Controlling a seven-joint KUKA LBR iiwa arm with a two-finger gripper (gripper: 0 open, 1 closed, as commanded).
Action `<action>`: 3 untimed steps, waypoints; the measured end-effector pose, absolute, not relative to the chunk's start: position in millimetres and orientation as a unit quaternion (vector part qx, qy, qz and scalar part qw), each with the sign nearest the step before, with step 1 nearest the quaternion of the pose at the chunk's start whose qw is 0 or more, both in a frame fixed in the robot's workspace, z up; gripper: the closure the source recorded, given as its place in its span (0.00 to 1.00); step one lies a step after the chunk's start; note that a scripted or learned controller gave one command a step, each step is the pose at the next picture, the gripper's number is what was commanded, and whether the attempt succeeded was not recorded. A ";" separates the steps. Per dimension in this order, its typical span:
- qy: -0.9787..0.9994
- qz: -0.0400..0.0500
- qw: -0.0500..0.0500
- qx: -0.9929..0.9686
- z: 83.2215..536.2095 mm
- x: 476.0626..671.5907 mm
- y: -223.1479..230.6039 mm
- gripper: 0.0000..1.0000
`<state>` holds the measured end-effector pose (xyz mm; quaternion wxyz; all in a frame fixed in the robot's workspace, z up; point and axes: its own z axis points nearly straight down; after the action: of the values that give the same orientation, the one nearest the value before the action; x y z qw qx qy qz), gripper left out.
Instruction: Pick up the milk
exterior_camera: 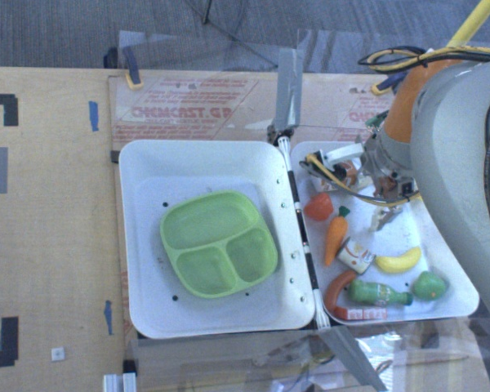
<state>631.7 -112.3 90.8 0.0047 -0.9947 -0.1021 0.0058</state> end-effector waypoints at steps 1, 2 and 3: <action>-0.100 -0.001 0.000 -0.995 87.6 636.7 -159.6 0.00; -0.104 -0.001 0.000 -0.995 98.9 638.1 -157.0 1.00; -0.104 -0.001 0.000 -0.995 98.8 638.2 -156.5 0.00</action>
<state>638.2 -156.5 98.8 0.0000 -0.9946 -0.1037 -0.0009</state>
